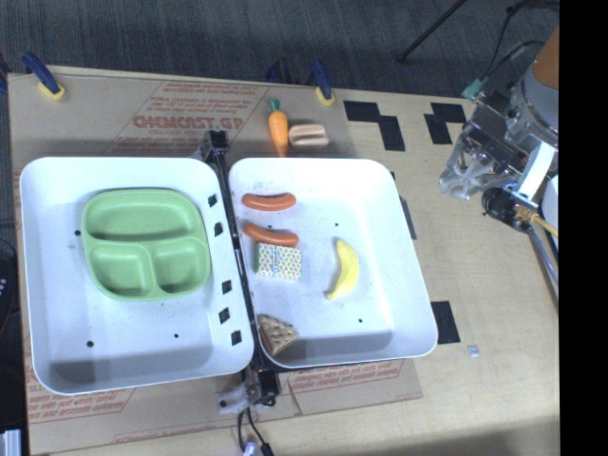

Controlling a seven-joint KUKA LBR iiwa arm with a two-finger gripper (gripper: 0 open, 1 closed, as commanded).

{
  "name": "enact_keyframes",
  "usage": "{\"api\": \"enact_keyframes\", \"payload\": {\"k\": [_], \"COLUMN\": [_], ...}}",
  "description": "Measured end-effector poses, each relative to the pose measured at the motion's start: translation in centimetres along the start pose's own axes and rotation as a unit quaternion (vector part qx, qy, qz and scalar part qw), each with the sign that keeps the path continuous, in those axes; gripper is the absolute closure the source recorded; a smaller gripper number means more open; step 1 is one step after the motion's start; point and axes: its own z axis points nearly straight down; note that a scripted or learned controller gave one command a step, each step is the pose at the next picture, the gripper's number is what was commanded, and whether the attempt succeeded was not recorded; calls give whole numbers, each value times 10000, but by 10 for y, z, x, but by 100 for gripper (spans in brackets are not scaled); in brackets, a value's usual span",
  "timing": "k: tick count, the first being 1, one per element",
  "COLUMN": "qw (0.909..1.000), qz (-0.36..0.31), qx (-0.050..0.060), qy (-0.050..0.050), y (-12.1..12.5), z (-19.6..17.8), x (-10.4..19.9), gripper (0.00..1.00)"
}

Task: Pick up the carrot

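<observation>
Camera view: carrot [277, 130] well left of tool [463, 177]

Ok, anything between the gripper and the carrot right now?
Only the hot dog bun, which lies right beside the carrot on the gripper's side, outside the bins on the cardboard. The bench between gripper and bun looks bare, so a descent from above seems unobstructed.

Small orange carrot [277, 129] with a green leafy top, lying lengthwise on the brown board outside the bins, green end pointing away toward the far edge, just beyond the right bin's far rim
</observation>
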Motion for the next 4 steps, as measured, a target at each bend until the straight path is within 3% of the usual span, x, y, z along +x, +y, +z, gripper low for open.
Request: {"api": "enact_keyframes", "payload": {"k": [1, 2, 3, 4], "qw": [9991, 9992, 9971, 9871], "qz": [412, 410, 764, 1604], "qx": [27, 19, -2, 12], "qy": [-8, -8, -1, -8], "y": [-52, -51, -51, 29], "z": [142, 142, -33, 37], "x": [28, 27, 10, 67], "gripper": [100, 0, 0, 0]}}
